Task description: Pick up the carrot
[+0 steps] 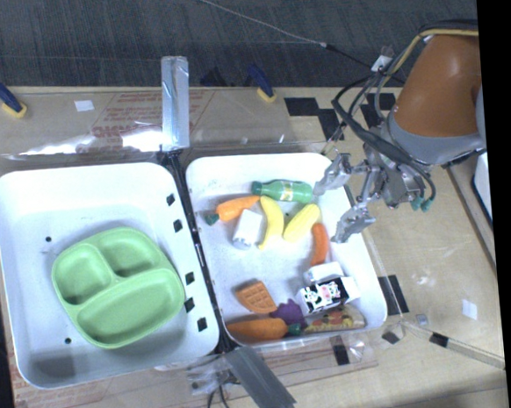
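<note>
left bin (13, 262): green plate (116, 284) with three wells, set near the middle.

right bin (202, 172): carrot (236, 208) at upper left, green top pointing toward the divider, lying flat, its tip just beside a white block (248, 228). green bottle (283, 189) on its side along the far wall. two bananas (272, 221) (301, 221) side by side in the middle. small orange piece (318, 243) near the right wall. waffle (256, 296) toward the front. second, larger carrot (258, 330) along the front wall, touching a purple grape bunch (288, 313). cow-print carton (326, 293) at front right.

gripper (343, 201): over the bin's right rim, fingers (332, 175) apart, nothing between them, well apart from the upper carrot.

arm (436, 88): enters from the right, orange band visible.
</note>
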`<state>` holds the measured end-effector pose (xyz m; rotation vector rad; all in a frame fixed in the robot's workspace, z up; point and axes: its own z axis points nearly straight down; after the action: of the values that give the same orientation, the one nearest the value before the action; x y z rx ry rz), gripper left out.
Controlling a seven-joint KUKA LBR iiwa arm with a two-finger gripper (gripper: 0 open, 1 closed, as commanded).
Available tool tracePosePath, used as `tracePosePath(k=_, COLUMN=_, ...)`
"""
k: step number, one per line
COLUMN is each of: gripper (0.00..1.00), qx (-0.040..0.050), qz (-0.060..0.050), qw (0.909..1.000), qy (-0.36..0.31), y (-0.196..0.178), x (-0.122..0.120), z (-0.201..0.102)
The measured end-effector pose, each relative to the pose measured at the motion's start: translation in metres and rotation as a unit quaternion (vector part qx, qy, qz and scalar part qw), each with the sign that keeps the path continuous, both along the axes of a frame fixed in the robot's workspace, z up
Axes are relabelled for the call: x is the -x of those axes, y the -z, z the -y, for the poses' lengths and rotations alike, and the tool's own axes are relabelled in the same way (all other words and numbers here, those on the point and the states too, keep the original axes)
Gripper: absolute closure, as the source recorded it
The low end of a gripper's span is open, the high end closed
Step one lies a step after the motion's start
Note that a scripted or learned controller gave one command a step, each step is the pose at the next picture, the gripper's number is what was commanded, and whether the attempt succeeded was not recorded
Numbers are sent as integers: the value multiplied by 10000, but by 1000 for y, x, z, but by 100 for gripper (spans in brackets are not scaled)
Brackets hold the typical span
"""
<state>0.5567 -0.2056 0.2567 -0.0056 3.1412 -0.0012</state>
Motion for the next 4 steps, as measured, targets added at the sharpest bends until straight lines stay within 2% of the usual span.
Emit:
tracePosePath(k=1, gripper=0, qx=-26, qz=-63, qw=9999, qy=136, y=141, x=10, z=-29)
tracePosePath(k=2, gripper=0, qx=11, qz=76, qw=9950, qy=998, y=158, x=44, z=-82)
tracePosePath(k=3, gripper=0, qx=-7, qz=11, qw=9908, qy=1350, y=128, x=-9, z=-105)
tracePosePath(k=4, gripper=0, qx=-5, qz=-1, qw=9816, qy=1907, y=164, x=-66, z=-102)
